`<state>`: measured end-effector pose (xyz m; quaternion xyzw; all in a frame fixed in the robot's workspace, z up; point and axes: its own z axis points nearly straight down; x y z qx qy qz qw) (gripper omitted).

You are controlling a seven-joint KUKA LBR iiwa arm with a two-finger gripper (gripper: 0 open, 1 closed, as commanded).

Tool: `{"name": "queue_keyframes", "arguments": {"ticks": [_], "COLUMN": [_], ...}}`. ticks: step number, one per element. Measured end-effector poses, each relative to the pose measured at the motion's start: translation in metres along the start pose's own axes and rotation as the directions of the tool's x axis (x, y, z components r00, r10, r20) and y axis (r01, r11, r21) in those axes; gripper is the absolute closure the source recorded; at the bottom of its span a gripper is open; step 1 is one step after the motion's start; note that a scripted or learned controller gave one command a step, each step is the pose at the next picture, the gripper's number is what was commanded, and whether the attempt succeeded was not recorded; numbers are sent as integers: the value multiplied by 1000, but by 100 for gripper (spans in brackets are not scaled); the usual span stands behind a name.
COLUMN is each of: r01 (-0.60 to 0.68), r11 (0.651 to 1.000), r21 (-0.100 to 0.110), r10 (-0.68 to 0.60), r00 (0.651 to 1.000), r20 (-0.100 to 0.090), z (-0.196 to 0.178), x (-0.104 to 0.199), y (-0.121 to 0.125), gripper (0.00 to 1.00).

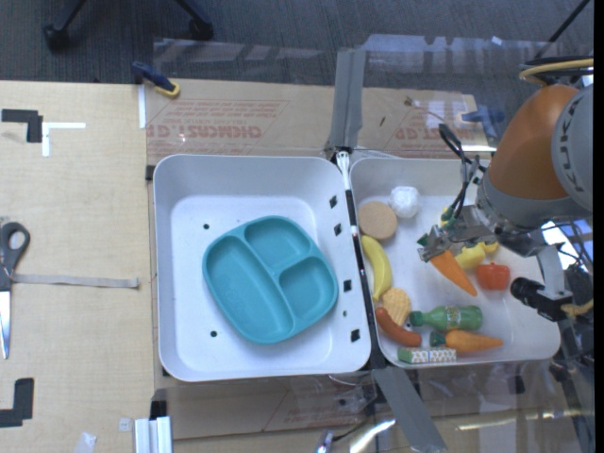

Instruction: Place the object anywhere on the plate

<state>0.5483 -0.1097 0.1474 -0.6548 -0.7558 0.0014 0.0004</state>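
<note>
A teal plate [269,279] with three compartments lies in the left white bin [165,281]; nothing rests on it. My gripper [442,239] hangs low in the right bin [533,345], at its upper middle. It sits right over the leafy end of an orange carrot [454,271] that slants down to the right. A yellow toy [476,250] and a red tomato [493,276] lie just right of the gripper. The arm's grey and orange wrist [533,154] covers the bin's far right corner.
The right bin also holds a white ball [404,199], a tan disc [377,221], a banana [379,264], corn [396,304], a red pepper [396,328], a green bottle [448,318] and a second carrot [472,341]. Scissors [9,253] lie on the bench at far left.
</note>
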Motion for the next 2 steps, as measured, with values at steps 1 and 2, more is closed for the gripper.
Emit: {"name": "queue_keyframes", "arguments": {"ticks": [1,2], "r01": [16,17], "r11": [1000,1000], "r21": [-3,-3], "r10": [-16,-17], "r00": [1000,1000], "r20": [0,0], "z": [-44,-44], "x": [109,109], "y": [9,9], "gripper": [100,0]}}
